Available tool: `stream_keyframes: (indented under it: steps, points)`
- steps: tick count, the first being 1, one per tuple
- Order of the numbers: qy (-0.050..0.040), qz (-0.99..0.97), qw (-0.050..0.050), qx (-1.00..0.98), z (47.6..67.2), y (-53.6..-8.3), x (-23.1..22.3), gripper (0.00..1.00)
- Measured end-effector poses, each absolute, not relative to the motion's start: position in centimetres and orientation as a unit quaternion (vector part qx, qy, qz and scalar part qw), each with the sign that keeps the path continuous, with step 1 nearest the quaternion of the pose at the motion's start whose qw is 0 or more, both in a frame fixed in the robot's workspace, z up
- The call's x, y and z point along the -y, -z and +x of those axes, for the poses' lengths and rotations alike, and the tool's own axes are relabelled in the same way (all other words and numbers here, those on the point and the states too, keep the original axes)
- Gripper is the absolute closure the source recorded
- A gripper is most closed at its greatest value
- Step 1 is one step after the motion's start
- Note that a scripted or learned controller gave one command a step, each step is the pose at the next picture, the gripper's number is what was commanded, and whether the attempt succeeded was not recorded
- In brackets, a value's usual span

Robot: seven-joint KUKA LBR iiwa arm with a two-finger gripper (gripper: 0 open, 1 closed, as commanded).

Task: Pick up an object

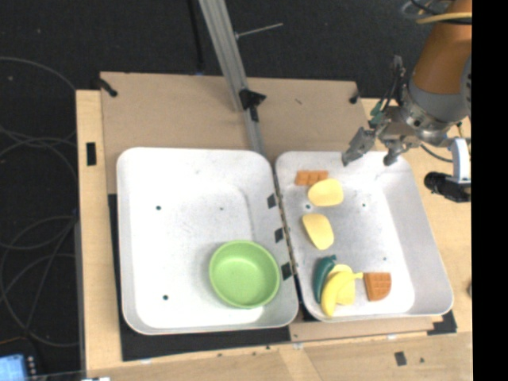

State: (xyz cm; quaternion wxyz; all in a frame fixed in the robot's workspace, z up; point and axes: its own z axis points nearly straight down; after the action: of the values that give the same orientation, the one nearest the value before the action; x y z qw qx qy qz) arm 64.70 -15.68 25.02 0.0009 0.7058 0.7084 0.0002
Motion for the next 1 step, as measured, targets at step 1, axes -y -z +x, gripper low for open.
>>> stream_keyframes:
  steps: [1]
  points:
    - [0.0002, 0.706, 0.001, -0.709, 64.69, -25.02, 15.71, 0.0]
